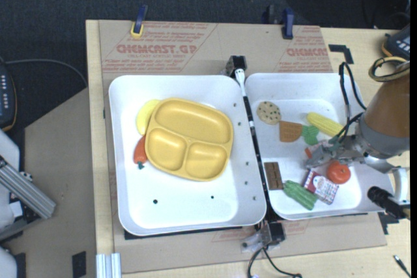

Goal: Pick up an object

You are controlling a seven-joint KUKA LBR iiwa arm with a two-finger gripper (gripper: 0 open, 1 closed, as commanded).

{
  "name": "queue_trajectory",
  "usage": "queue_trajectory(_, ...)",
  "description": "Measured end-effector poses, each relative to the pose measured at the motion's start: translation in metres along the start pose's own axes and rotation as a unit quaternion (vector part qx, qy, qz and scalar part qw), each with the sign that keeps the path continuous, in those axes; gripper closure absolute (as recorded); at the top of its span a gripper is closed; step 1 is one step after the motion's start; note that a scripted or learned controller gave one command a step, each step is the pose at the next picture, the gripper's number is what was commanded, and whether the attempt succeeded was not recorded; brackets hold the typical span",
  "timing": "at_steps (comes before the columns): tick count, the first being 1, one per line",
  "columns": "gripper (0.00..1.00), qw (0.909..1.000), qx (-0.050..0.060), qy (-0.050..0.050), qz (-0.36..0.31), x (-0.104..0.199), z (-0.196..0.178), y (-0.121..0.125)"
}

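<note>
My gripper (323,154) is low in the right bin (287,89), at its right side, with the grey arm and its orange band (392,109) behind it. It sits among the toys: a red tomato (338,172) just below right of it, a red and white packet (321,187) below it, and a green piece (310,135) and a yellow corn cob (322,122) just above it. I see nothing clearly held in the gripper.
The right bin also holds a cookie (268,112), an orange-brown wedge (290,131), a brown bar (272,175) and a green vegetable (300,194). In the left bin (189,208) lie a yellow divided plate (189,139), a yellow item (146,115) and a red-orange vegetable (140,153).
</note>
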State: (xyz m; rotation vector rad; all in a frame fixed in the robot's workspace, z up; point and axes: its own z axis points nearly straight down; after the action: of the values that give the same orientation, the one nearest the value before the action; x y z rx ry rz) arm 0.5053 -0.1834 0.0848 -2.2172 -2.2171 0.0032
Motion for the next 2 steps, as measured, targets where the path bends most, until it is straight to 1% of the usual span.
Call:
queue_trajectory(1,1.00,1.0000,-0.004,-0.002,0.001,-0.001,-0.014,0.001)
queue_trajectory(2,1.00,1.0000,-0.006,-0.003,0.000,0.001,-0.058,-0.003)
